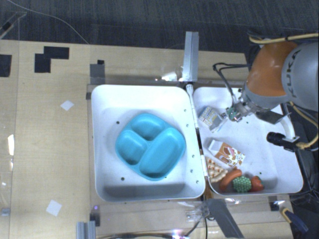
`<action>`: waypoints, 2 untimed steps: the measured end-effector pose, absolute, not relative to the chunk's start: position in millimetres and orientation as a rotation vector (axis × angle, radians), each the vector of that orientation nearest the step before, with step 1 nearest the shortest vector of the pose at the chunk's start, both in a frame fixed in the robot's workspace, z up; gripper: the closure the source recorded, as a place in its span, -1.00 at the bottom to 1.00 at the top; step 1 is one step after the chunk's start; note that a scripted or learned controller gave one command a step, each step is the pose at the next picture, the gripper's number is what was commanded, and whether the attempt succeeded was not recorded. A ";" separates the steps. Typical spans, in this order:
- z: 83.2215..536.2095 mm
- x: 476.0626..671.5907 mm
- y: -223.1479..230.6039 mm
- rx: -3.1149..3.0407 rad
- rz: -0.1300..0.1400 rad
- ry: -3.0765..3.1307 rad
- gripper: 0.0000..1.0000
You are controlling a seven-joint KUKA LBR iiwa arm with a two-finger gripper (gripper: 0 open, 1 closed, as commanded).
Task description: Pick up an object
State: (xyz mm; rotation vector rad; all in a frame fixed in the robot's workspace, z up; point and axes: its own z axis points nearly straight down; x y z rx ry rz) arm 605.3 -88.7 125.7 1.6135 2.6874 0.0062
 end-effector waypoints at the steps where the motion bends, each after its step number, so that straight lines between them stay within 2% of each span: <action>1: 103.9 667.2 -103.8 1.203 -0.002 2.907 -1.00; 2: 97.9 653.0 -101.8 1.582 0.021 2.690 -1.00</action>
